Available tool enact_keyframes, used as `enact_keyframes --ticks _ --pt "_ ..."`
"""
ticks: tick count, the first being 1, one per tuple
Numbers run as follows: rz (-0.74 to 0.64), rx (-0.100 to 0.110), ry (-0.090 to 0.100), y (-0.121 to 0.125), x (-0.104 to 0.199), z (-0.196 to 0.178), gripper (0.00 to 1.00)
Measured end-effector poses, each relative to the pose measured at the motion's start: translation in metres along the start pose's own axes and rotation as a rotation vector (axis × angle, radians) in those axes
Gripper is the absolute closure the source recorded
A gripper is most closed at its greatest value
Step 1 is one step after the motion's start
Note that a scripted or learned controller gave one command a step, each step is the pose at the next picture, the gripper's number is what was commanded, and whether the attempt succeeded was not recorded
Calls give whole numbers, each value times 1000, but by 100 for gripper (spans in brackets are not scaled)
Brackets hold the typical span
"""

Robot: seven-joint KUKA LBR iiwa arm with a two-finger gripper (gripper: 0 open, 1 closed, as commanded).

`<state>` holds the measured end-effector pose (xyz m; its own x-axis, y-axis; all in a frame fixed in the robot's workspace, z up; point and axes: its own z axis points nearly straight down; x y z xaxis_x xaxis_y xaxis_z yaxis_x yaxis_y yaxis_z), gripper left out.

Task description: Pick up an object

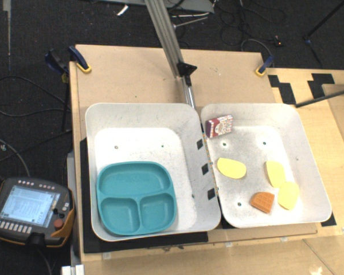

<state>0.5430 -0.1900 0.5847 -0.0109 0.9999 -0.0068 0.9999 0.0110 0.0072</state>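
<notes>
The left bin (139, 119) has its near half taken up by a teal divided tray (136, 197), while its far half and the strip along its right wall lie bare. In the right bin (298, 130), a small carton (219, 126) sits against the far left corner. A yellow oval piece (231, 168) lies left of centre, well apart from the carton. Two more yellow pieces (274, 173) (288, 195) and an orange piece (263, 201) crowd the near right part, the yellow ones touching or nearly so. The far right stretch of that bin is open floor. A slanted metal pole (167, 30) rises over the desk (132, 76) behind the seam between the bins.
</notes>
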Motion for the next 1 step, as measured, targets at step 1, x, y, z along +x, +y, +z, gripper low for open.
enact_keyframes --ticks 1 --pt "0 1 0 0 0 0 0"
